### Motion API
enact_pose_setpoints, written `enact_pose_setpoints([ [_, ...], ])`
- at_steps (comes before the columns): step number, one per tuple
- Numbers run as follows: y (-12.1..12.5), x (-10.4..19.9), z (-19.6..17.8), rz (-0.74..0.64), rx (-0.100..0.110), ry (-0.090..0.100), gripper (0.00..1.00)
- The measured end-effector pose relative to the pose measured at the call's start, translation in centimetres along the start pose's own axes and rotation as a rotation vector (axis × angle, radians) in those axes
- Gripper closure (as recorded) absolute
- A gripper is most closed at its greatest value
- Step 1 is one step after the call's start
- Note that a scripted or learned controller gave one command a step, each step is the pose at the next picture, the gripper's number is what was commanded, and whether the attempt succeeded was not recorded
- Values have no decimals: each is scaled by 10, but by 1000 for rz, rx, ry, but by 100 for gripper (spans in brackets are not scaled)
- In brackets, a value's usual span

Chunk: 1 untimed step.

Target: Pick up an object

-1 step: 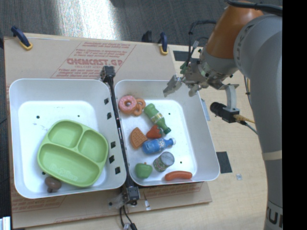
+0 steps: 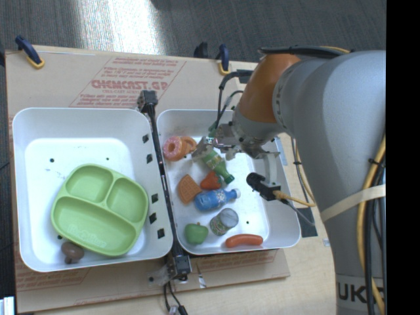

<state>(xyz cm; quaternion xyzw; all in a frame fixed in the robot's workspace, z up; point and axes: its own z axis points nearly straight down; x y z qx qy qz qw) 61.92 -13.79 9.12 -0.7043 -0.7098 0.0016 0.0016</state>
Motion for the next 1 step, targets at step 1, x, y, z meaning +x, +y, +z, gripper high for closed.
enact_pose_setpoints([
  [1,0,0,-11,-3,1,-1,100],
])
